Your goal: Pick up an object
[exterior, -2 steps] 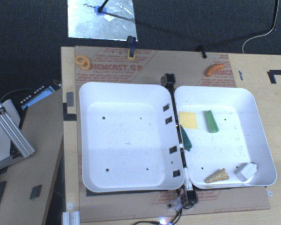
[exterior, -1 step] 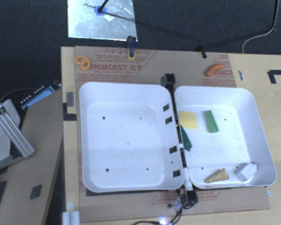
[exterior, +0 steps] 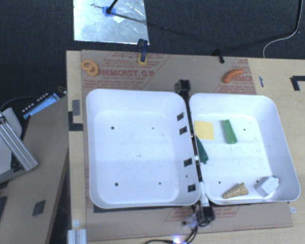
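The right bin (exterior: pixel 287 159) holds several small objects. A flat yellow square (exterior: pixel 204 130) lies near its upper left, with a bright green block (exterior: pixel 229 131) just to the right of it. A dark green, pointed piece (exterior: pixel 201 152) rests against the left wall below the yellow square. Near the front edge lie a tan, crumbly wedge (exterior: pixel 235 190) and a pale grey block (exterior: pixel 267 186) in the front right corner. All of them lie apart from one another.
The left bin (exterior: pixel 137 151) sits beside the right one, joined by black clips (exterior: pixel 187 146). On the bench behind the bins are an orange sausage shape (exterior: pixel 233 75), an orange ring (exterior: pixel 90 67) and a yellow and blue clamp (exterior: pixel 142 52). A shiny sheet (exterior: pixel 110 14) lies beyond.
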`<action>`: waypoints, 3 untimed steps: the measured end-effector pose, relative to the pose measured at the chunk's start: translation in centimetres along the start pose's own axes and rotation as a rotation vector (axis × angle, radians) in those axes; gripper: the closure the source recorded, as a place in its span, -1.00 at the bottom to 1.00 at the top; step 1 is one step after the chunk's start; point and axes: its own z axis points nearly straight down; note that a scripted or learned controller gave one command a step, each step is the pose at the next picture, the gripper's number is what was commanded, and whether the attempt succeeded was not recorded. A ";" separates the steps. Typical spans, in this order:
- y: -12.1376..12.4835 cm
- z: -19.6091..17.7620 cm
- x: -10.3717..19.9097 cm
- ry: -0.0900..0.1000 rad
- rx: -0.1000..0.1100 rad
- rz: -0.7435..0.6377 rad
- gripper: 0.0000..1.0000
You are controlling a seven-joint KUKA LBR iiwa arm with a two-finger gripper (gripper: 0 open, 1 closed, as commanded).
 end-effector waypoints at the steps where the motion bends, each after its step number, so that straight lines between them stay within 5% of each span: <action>1: 2.9 2.6 -4.5 0.000 0.006 0.009 1.00; 2: 3.7 -3.1 -4.3 -0.001 0.001 0.003 1.00; 3: 0.6 7.6 0.8 0.007 0.019 0.001 1.00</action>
